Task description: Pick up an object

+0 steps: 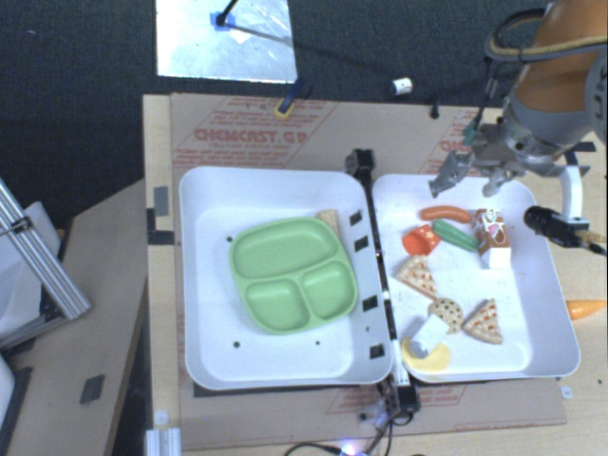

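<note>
Left bin (199,255): green divided tray (292,275). Right bin (541,331): hot dog (446,213), pizza slices (416,276), cookie (445,312). Gripper (472,177) above its far rim, fingers spread, empty

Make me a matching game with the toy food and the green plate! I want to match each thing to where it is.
Things:
1. green plate
2. toy hot dog
3. yellow banana slice
4. toy carrot

Places:
A. on the bench, outside the bins, on the right
B. near corner of the right bin
C. in the left bin
D. far part of the right bin, under the pincer

Pairs: 1-C, 2-D, 3-B, 4-A
</note>
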